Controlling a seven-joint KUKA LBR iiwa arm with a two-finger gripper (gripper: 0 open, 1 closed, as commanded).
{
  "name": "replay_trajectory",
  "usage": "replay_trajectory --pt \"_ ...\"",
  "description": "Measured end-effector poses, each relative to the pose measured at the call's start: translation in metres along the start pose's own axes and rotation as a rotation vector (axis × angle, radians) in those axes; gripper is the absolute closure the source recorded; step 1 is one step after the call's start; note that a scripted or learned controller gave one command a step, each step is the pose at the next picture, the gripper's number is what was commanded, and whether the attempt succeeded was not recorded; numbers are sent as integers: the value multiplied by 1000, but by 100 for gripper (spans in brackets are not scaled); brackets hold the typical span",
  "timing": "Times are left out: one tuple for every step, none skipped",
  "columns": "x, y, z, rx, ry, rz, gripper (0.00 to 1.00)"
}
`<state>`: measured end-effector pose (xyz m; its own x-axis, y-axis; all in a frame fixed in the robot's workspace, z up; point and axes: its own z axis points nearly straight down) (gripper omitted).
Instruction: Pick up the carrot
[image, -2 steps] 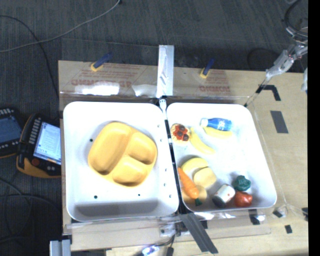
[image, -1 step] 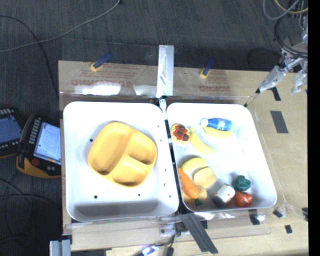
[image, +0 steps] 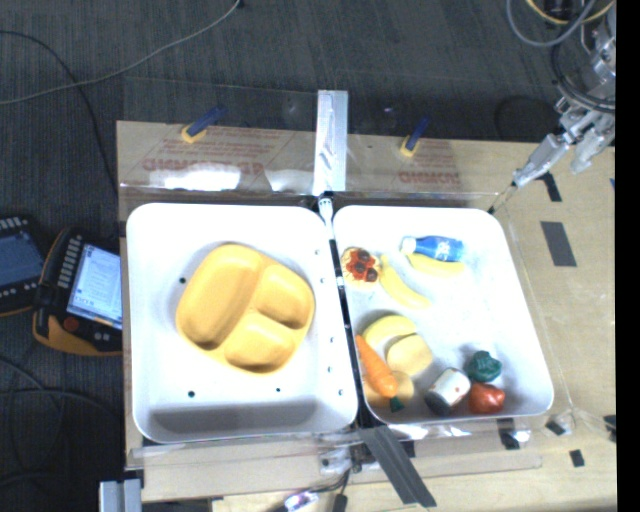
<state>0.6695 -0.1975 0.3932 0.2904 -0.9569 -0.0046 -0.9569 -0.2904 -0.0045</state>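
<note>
The carrot (image: 376, 370) is orange with a small green tip. It lies along the left wall of the right bin (image: 520, 300), near that bin's front left corner, and touches a yellow rounded piece (image: 397, 343) on its right. My gripper (image: 545, 155) is at the upper right, outside the right bin's far right corner. It is well away from the carrot and nothing is visibly in it.
The right bin also holds a banana (image: 402, 285), a blue and white bottle (image: 433, 246), a small red and orange item (image: 360, 264), a grey and white cylinder (image: 448, 390), and a red fruit (image: 486, 397) under a green piece (image: 486, 365). A large yellow lumpy object (image: 245, 305) is in the left bin (image: 150, 380).
</note>
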Motion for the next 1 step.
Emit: replay_trajectory --pt "12 3 -8 -1 1 -212 0"
